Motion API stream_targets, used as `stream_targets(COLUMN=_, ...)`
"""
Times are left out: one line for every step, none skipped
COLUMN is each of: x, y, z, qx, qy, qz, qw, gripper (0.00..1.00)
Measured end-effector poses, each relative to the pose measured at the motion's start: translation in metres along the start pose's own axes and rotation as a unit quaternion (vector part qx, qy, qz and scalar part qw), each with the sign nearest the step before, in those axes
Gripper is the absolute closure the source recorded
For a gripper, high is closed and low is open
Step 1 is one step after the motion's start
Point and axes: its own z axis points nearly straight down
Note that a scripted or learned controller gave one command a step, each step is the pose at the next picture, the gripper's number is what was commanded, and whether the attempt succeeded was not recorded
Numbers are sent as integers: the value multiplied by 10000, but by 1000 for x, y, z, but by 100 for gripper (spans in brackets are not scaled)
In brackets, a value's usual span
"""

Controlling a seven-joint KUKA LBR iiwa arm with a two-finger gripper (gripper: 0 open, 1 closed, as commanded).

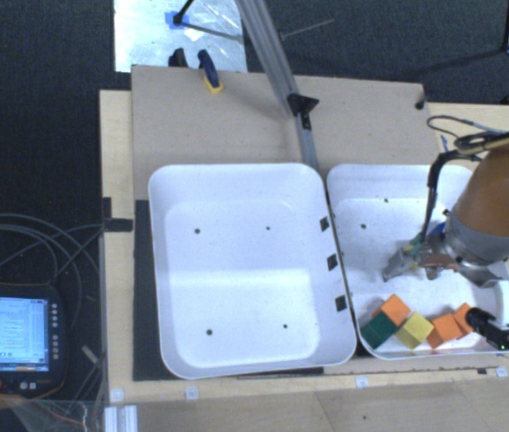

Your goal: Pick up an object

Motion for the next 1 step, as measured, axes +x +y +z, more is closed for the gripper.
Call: stream_targets(x=0, y=2, z=-13, qx=-28, qy=-6, qz=-10, qw=10000, gripper=100)
